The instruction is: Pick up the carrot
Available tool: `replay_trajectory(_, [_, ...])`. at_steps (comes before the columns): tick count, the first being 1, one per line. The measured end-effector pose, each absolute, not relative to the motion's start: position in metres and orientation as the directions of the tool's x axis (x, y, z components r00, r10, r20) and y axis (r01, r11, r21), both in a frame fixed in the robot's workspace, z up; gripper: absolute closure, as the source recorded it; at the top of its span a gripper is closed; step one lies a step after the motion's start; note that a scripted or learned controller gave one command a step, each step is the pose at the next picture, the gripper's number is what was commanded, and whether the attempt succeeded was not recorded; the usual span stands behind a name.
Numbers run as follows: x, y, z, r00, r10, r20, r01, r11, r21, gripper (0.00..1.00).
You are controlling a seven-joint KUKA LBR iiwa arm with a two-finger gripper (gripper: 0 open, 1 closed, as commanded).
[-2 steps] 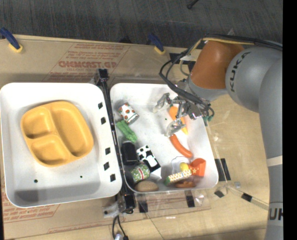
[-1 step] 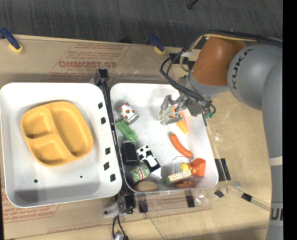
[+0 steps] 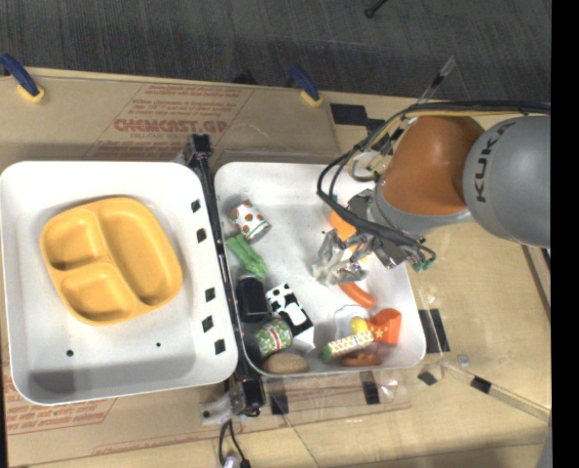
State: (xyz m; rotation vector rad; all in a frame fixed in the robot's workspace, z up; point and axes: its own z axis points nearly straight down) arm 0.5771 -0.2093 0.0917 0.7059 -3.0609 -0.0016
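The carrot [image 3: 359,294], a short orange-red stick, lies slantwise on the floor of the right bin [image 3: 289,188], near its right wall. My gripper [image 3: 340,259] hangs low over the bin, just above and to the left of the carrot's upper end, touching or nearly touching it. The grey arm with its orange band [image 3: 426,169] reaches in from the right and covers the bin's far right corner. Nothing is visibly lifted off the bin floor.
The right bin also holds a small can [image 3: 250,221], a green piece [image 3: 247,257], a black-and-white toy [image 3: 291,308], a green can [image 3: 273,337], a brown lump [image 3: 288,363] and red and yellow items [image 3: 366,336]. A yellow divided tray [image 3: 109,258] lies in the left bin [image 3: 36,359].
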Motion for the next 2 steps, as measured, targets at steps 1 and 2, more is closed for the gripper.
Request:
replay_trajectory(1, [0.567, -0.143, 0.134, -0.858, -0.514, -0.004, -0.514, 0.858, 0.001, 1.0])
replay_trajectory(2, [0.624, -0.118, 0.164, -0.907, -0.421, -0.007, -0.421, 0.907, -0.002, 1.0])
